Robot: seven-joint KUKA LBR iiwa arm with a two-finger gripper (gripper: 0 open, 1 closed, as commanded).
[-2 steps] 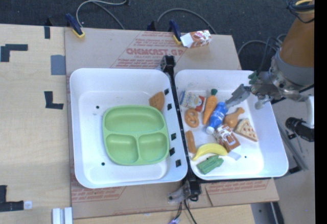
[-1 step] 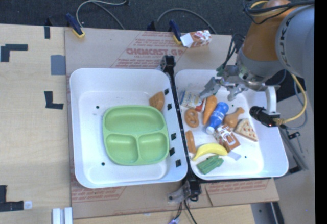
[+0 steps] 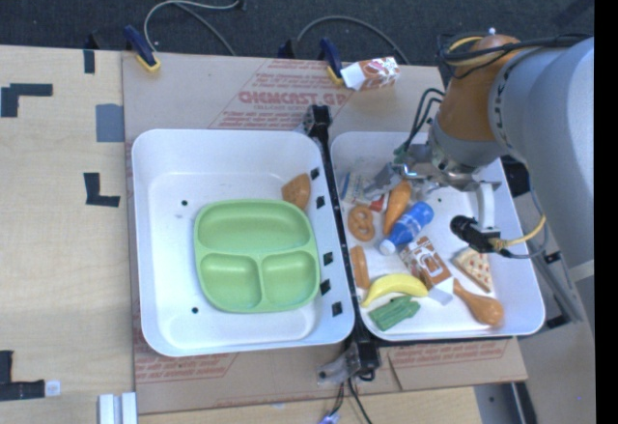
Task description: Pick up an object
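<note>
My gripper [image 3: 413, 167] hangs low over the back of the right bin [image 3: 526, 263], below the arm's orange band [image 3: 470, 105]. Right beneath and in front of it lie an orange carrot [image 3: 397, 205] and a blue bottle [image 3: 407, 227]. A pretzel [image 3: 361, 222] sits to their left. Toward the front are a banana [image 3: 393, 287], a green vegetable [image 3: 393, 313], a brown packet [image 3: 431, 264], a toast-like wedge [image 3: 473, 268] and a drumstick [image 3: 481, 303]. I see nothing lifted clear of the bin.
The left bin [image 3: 159, 219] holds a green divided plate [image 3: 257, 253] and a small orange piece [image 3: 297, 188] at its back right. A red-and-white packet [image 3: 372, 73] lies on the cardboard behind the bins. The arm's grey body [image 3: 560, 142] overhangs the right side.
</note>
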